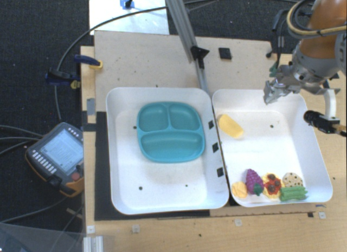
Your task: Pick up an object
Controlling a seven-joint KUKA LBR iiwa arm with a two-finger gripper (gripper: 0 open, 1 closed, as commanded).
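1. The gripper (272,95) hangs over the right bin's (312,137) far edge, likely staged for descent; its jaws look nearly together with nothing between them.
2. Candidates: a yellow piece (230,126) lies alone, easiest to reach; toy foods (269,185) crowd the near wall.
3. The left bin (122,153) holds a teal plate (171,131).
4. The counter (146,61) is pale board on dark carpet (38,23).

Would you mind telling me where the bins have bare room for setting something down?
Right bin: open floor between the yellow piece and the crowded near edge, where grapes and cookie cluster. Left bin: bare strip below the teal plate.
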